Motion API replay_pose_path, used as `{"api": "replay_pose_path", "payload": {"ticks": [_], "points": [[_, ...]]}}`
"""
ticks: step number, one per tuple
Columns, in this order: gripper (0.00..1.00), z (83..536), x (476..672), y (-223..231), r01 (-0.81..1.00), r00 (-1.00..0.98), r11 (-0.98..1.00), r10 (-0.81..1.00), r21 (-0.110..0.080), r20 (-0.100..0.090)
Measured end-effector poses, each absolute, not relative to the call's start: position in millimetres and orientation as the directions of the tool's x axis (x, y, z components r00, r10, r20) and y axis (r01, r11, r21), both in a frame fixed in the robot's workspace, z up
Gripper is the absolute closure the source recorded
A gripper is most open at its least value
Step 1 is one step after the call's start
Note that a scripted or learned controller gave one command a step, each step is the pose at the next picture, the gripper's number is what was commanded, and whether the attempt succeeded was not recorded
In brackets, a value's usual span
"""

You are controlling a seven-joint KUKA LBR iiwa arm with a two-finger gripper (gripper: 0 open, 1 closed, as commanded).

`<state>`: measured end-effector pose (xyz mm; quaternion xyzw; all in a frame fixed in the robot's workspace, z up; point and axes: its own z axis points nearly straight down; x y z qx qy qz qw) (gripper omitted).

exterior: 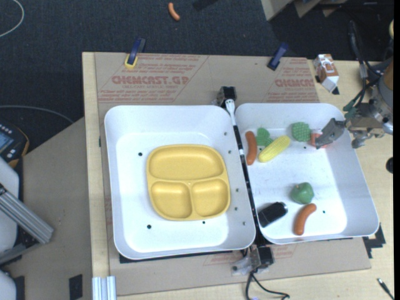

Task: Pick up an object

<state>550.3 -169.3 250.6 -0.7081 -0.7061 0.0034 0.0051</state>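
White bins: two shallow ones side by side on a cardboard sheet [187, 74]; left bin [125, 167], right bin [356, 186].
Hidden or cut off: the arm [381, 114] enters at the right edge and is cropped there; cables and fittings blur its wrist.
Gripper: the gripper [331, 133] sits over the right bin's upper right rim, dark grey, tilted down toward the left.
Fingers: cannot tell whether they are spread or closed; the tips merge into one dark shape.
Held thing: nothing visible between the tips.
Red bit: a small red-orange piece [315, 137] lies just beside the tip, too small to identify.
Writing: "CHEMCAST G.P" in red print on the cardboard above the left bin; the same print begins again above the right bin, partly cut by the bin and a clip.
Plate: a yellow three-part plate [187, 181] lies in the middle of the left bin.
Task things, right bin, upper part: a sausage [250, 147] upright near the left wall, a green piece [263, 135] beside it, a corn cob [274, 149] slanting, a bumpy green ball [300, 131] near the gripper.
Task things, right bin, lower part: a green pepper [302, 192], a second sausage [304, 219] below it, a black block [272, 214] to their left.
Clips: a yellow-tipped one [133, 54] and a blue one [278, 56] on the cardboard's far edge.
Box: a small carton [326, 71] at the upper right corner, its print unreadable.
Floor: dark carpet with one orange piece [174, 11] lying on it.
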Motion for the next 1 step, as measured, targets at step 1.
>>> {"api": "replay_pose_path", "payload": {"ticks": [1], "points": [[0.0, 257.1, 552.6, -169.0, 1.0, 0.0, 0.0, 1.0, 0.0, 0.0]]}}
